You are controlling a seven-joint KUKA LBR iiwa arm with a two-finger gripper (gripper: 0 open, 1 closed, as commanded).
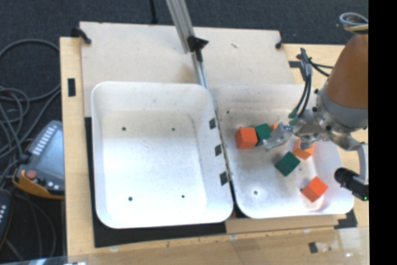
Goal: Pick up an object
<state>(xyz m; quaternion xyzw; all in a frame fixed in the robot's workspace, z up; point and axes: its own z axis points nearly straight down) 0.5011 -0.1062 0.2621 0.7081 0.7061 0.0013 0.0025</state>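
Nearest me, an orange cube [314, 188] sits in the right bin [273, 211]; I see the pincer [280, 136] beside another orange cube [246, 137], finger state indiscernible

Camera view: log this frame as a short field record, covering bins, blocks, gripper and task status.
left bin: white, no blocks seen in it
right bin: holds all the blocks
orange blocks: three
green blocks: two
gripper: low over the right bin, among the blocks
grasp: no block seen between its fingers
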